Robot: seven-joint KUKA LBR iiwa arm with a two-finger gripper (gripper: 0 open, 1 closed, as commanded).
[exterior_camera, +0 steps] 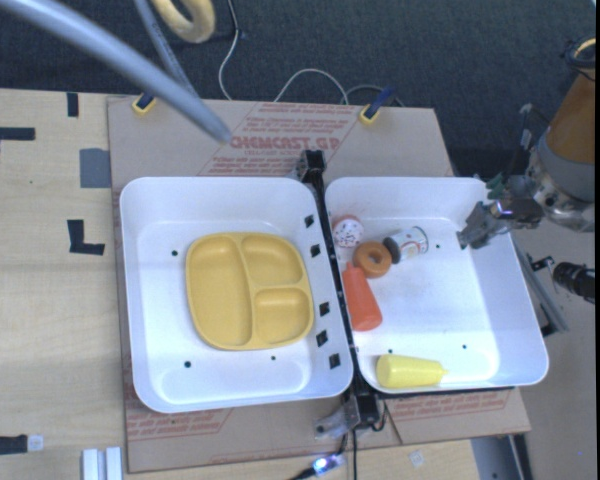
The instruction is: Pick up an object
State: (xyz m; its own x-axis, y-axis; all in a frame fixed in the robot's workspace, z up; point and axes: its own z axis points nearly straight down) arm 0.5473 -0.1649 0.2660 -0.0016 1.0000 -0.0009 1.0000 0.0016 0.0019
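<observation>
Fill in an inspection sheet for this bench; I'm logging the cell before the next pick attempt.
Surface: two white bins, left bin, right bin, on cardboard.
Job's things: yellow divided plate in left bin; orange ring, orange cylinder, yellow piece, small white items in right bin.
Clutter: nothing seen.
Grippers: gripper over right bin's far right edge, holding nothing visible.
Cables: white cable behind the bins.
Surroundings: dark carpet, wooden bench.

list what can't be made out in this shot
- Gripper, camera view: small and dark over the right bin's rim, its state unreadable.
- Small white item: too small to identify, partly behind the brown ring.
- Arm: cut off by the right edge.
</observation>
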